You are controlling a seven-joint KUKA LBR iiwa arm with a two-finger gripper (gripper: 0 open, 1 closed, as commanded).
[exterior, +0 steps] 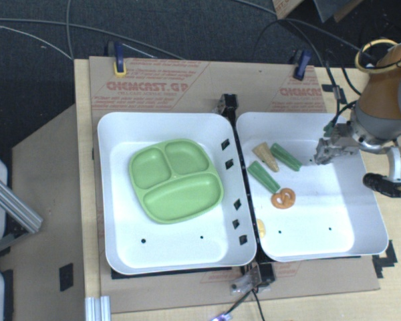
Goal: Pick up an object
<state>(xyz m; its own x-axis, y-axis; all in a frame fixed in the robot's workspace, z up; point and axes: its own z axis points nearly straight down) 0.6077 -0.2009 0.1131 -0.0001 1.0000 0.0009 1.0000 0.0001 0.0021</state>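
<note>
The right bin [361, 199] holds two green stick-shaped pieces, one [285, 157] near the back and one [262, 176] closer to the divider. A tan wedge-shaped piece [264, 156] lies between them. An orange pretzel-shaped piece [283, 198] sits just in front of them. My gripper [320, 155] hangs low over the right bin's back right part, to the right of the green sticks, with no object seen between its fingers.
The left bin [120, 179] holds a green divided plate [176, 180]. A small yellow piece [260, 229] lies at the divider edge of the right bin. Black clips line the divider [237, 172]. Cables run across the dark floor behind the bench.
</note>
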